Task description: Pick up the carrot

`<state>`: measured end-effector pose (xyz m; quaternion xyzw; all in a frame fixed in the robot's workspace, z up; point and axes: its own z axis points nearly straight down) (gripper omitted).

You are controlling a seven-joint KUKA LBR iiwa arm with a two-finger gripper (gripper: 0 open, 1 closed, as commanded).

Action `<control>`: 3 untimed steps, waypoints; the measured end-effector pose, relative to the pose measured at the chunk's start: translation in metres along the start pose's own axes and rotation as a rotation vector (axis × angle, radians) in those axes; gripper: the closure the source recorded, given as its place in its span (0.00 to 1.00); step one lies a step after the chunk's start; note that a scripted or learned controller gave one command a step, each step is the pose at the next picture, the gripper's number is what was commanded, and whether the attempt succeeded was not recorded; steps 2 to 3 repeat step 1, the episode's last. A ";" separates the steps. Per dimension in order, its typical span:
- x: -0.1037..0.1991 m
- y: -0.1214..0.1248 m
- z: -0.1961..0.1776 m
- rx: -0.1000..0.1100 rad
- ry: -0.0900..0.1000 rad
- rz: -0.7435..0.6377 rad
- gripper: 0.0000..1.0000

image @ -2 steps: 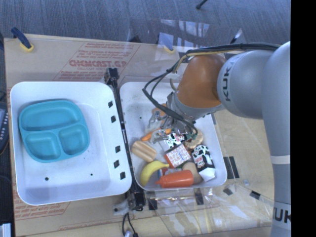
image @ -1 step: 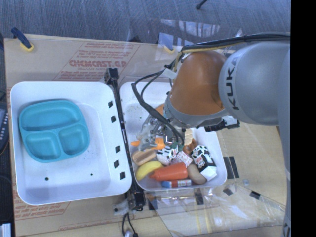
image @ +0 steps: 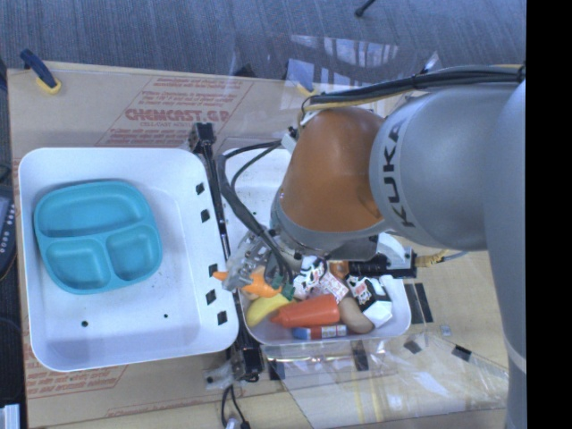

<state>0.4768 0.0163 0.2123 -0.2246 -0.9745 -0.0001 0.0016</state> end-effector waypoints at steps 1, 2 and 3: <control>0.012 0.023 0.021 0.002 0.002 0.129 1.00; 0.012 0.023 0.021 0.002 0.002 0.129 1.00; 0.012 0.023 0.021 0.002 0.002 0.129 1.00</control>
